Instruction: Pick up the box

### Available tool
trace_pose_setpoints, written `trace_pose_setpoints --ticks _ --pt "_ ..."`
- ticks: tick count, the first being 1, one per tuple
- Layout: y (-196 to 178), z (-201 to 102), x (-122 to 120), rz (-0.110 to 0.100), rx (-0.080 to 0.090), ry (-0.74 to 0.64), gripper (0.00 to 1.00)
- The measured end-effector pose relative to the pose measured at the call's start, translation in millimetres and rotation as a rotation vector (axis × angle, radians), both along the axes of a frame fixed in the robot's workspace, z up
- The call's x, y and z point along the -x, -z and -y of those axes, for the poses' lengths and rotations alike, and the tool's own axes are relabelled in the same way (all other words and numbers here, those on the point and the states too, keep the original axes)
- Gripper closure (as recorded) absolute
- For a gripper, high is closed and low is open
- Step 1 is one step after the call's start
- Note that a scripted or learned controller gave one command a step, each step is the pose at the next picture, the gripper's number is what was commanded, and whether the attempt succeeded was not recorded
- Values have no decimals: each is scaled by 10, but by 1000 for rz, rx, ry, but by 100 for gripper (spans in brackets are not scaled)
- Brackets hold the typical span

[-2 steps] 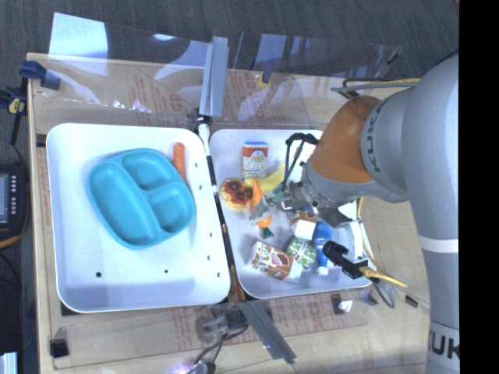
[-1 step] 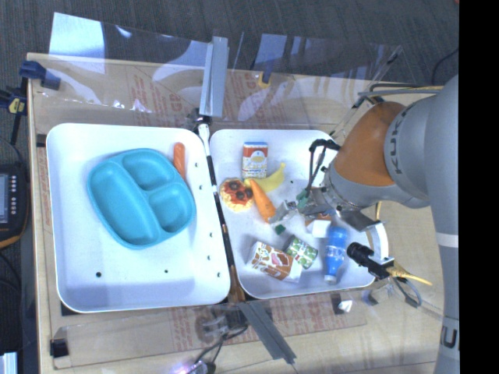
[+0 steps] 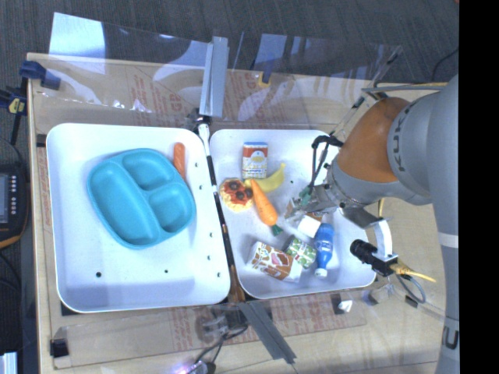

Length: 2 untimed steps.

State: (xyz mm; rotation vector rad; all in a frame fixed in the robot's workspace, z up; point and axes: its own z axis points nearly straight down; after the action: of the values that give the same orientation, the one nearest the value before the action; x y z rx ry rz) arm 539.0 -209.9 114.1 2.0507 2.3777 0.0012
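Observation:
A small printed box (image 3: 272, 259) lies flat near the front of the right bin (image 3: 352, 280), next to a green and white carton (image 3: 300, 251). A red and white upright pack (image 3: 255, 160) stands at the back of that bin. My gripper (image 3: 302, 203) reaches down into the middle of the right bin, just right of the carrot (image 3: 263, 202) and above a white object (image 3: 309, 226). It is behind and to the right of the printed box, apart from it. Nothing shows held in it.
The right bin also holds a banana (image 3: 272, 179), a round pizza-like toy (image 3: 236, 193) and a blue bottle (image 3: 323, 248). In the left bin (image 3: 70, 271) lie a blue divided tray (image 3: 142, 195) and an orange carrot-like piece (image 3: 180, 160).

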Motion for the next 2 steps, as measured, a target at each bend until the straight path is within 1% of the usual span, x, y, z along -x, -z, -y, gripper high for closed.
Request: trace_pose_setpoints --ticks 1,2 --pt "0 -3 -1 0 0 -1 0" --pt "-174 7 -360 -2 -1 -96 0"
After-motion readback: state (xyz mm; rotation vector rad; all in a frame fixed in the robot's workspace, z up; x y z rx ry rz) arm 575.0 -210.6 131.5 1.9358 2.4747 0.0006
